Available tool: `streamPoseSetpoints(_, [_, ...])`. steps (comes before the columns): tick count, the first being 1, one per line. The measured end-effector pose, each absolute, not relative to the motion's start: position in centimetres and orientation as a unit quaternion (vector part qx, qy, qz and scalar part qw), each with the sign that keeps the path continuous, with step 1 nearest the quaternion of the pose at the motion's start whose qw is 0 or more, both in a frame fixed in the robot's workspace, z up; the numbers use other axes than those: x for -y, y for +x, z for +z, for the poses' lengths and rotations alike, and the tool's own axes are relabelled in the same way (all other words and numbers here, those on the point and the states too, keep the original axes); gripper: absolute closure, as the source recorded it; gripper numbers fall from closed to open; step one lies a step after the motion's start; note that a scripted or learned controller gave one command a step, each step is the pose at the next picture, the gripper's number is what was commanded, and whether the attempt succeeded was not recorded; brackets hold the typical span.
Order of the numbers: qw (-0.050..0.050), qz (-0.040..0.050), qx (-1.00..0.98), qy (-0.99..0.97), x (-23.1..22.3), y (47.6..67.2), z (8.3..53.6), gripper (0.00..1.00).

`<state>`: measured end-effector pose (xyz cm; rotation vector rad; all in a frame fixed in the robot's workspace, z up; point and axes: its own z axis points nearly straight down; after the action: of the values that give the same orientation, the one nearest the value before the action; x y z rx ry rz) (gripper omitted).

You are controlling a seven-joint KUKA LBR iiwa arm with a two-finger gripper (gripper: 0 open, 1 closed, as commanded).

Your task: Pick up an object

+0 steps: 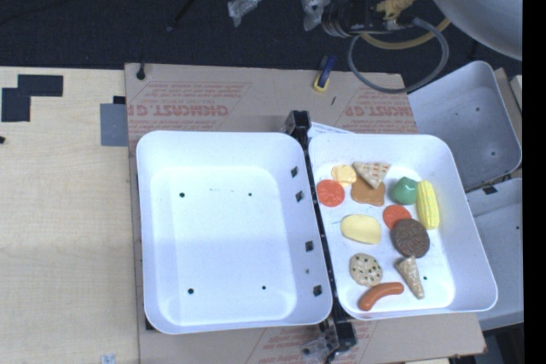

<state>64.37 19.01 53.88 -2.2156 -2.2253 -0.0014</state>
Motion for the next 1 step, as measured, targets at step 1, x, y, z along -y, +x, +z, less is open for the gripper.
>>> streamPoseSetpoints(1, [0.002, 0.0030, 0.709, -0.705, -18.86, 64.35, 54.68, 1.00])
